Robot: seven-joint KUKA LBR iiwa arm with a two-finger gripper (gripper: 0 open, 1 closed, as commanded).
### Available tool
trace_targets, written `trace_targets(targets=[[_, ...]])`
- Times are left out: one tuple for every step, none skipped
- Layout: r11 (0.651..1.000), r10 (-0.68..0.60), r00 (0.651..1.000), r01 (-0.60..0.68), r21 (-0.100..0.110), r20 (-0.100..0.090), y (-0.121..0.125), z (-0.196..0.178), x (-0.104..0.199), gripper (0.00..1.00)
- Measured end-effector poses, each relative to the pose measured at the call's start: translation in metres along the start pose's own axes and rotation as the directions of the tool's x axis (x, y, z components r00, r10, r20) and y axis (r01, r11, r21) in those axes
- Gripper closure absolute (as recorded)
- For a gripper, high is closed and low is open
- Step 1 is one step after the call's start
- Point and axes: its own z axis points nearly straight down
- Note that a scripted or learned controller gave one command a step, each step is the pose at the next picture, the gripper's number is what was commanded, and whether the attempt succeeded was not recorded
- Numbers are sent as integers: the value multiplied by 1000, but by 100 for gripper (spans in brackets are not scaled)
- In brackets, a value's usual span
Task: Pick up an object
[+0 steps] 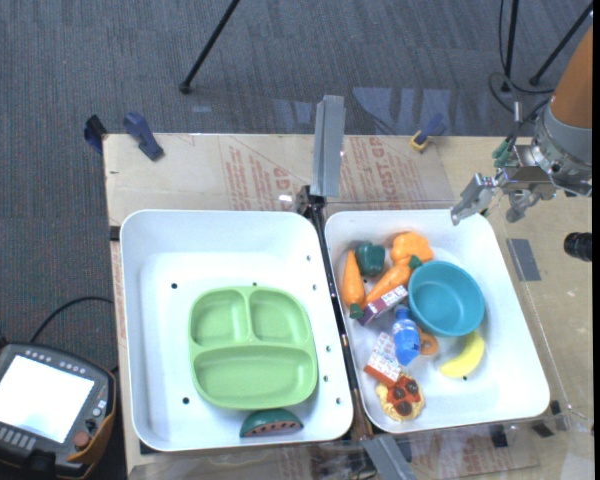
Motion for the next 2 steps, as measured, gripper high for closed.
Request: trace_targets(targets=[[976,216,976,-216,13,0,-68,147,49,0],[989,144,990,-143,-28,1,-68,172,65,0]])
